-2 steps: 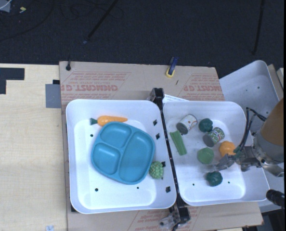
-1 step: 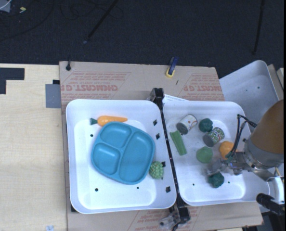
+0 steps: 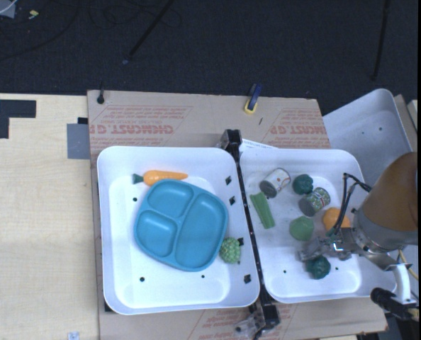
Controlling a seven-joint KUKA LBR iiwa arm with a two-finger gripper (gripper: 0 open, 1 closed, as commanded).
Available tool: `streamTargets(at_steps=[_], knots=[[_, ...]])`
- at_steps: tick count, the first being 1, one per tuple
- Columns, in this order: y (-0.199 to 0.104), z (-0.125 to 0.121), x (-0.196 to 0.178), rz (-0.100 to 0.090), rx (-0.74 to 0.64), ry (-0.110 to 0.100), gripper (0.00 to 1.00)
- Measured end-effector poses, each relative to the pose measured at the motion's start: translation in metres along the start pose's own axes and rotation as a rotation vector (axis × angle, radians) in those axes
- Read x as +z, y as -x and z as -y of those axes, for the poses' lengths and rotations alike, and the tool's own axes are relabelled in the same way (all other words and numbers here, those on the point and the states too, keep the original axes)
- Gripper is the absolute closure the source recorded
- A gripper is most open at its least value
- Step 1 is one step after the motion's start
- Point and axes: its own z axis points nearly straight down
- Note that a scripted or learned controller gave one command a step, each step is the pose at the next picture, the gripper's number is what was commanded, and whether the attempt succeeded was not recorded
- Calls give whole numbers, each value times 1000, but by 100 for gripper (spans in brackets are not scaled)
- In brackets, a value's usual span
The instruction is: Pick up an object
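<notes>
The right bin point(image 3: 281, 282) holds several small objects. Among them are a green stick point(image 3: 262, 210), a small grey can point(image 3: 273, 184), a dark green ball point(image 3: 302, 183), a second can point(image 3: 315, 200), an orange piece point(image 3: 332, 218), a light green round object point(image 3: 301, 227) and a dark teal object point(image 3: 317, 266). My gripper point(image 3: 322, 249) reaches in from the right and sits low in this bin. It lies between the light green object and the dark teal one, close to both. The arm hides part of the orange piece.
The left bin point(image 3: 118, 261) holds a blue divided plate point(image 3: 181, 224), a carrot point(image 3: 164, 178) at its far edge and a bumpy green ball point(image 3: 230, 250) at its right. A black divider point(image 3: 244, 211) separates the bins. The orange-banded arm point(image 3: 395, 197) covers the right bin's right rim.
</notes>
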Motion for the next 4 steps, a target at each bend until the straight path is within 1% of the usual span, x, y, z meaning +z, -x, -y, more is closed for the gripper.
streamTargets(at_steps=[1,2,3,4], knots=[[1,0,-11,0,5,2,100],[6,-1,-73,2,1,5,100],[6,-10,-119,2,0,5,100],[7,-10,-142,1,-1,4,100]])
